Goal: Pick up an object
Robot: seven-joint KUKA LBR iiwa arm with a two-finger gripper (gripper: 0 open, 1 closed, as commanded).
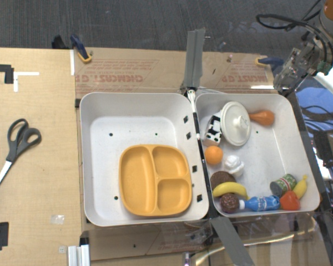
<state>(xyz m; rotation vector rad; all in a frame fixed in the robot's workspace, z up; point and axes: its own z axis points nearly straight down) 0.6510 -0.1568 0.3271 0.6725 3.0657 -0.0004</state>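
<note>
Camera view: the claw (292, 73) hangs at about two o'clock, above the far right corner of the right bin (306, 148), well clear of everything in it. Whether it is wide or narrow I cannot tell (it is small and blurred here), and nothing shows between its tips.

Every candidate lies in the right bin: a white lidded pot (235, 123) and an orange pear-shaped toy (261, 117) toward twelve o'clock, an orange ball (213, 155) at nine, a banana (230, 189) and a blue bottle (262, 204) toward six. The left bin (100, 148) holds a yellow divided tray (155, 179).

By my reading nothing is picked; approach, descent, grasp and lift all remain.
</note>
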